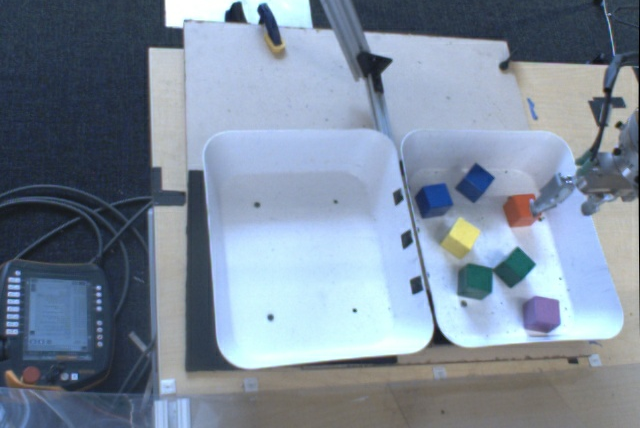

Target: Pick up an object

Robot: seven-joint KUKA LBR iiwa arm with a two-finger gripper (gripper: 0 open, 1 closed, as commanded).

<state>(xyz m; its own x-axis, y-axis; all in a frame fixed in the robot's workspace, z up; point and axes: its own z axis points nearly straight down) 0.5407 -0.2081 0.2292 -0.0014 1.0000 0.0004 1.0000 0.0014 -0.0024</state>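
Camera view: gripper [548, 201] reaching into right bin [590, 261] from the right.
Fingers: state unclear, cannot tell.
Orange cube [519, 210]: sitting just beside the fingertip.

Two bins are set side by side on the worktop [300, 76], the left bin [310, 256] bare of blocks and the right bin [590, 261] holding seven blocks. In the right bin, two blocks [476, 182] [433, 199] are placed toward the far left, one [519, 210] lies at the far right just beside the hand [548, 198], one [461, 238] sits near the middle, and three [475, 281] [515, 266] [541, 314] are spread along the near side. A pendant [55, 321] is laid off the worktop to the near left, and a clamp [270, 28] is fixed at the far edge.
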